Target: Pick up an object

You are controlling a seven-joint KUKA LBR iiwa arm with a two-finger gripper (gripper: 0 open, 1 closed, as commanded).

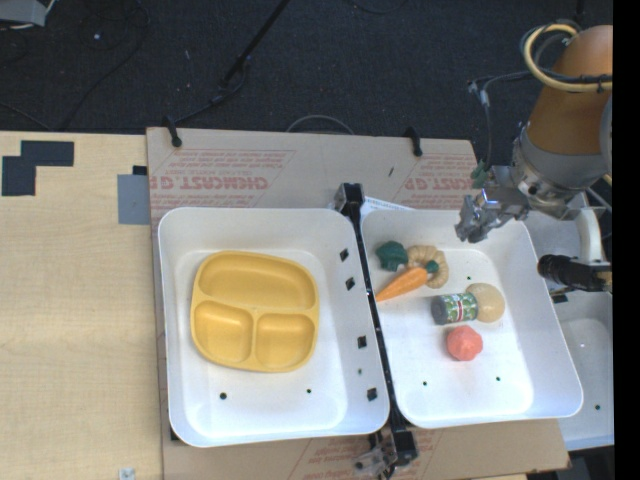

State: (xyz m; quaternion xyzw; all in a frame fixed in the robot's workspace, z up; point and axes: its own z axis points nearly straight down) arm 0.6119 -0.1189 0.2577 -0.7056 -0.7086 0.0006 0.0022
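While the gripper (pixel 478 220) is held at two o'clock over the right bin (pixel 545 368), its pincer state cannot be told

A robotics lab: white bins (pixel 180 268) on cardboard-lined bench (pixel 300 173), loose cables (pixel 250 53) behind.

The arm (pixel 568 108) runs off the frame's right side; the claw (pixel 478 220) is too small and blurred to read its finger spacing.
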